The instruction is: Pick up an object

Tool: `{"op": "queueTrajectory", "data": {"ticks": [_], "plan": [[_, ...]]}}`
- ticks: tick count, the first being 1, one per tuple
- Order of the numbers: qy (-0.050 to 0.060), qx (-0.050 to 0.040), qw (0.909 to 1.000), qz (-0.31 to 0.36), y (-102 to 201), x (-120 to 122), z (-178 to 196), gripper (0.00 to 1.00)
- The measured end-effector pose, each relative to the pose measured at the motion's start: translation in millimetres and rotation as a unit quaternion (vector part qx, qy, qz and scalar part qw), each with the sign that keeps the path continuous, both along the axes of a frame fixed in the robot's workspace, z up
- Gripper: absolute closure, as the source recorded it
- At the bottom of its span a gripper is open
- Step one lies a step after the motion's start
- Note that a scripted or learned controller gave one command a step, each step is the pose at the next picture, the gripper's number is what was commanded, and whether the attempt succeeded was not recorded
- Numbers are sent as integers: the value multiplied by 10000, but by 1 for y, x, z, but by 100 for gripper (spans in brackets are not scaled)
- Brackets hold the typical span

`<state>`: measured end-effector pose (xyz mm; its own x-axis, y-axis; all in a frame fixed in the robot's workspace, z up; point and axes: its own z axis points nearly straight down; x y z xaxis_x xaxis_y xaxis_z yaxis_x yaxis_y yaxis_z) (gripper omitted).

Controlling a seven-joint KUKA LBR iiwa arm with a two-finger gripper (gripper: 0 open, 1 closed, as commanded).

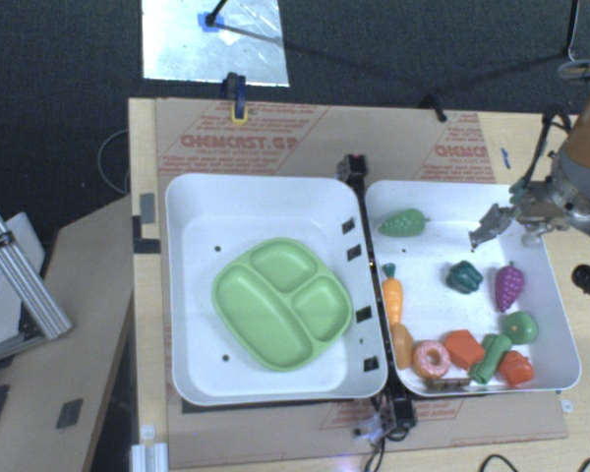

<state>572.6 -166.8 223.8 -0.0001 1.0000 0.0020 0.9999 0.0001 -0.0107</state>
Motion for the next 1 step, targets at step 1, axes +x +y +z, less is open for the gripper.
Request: {"op": "queueTrajectory", "data": {"ticks": [1], "plan": [[-58, -11, 10000, 15, 0, 3, 7, 0]]}}
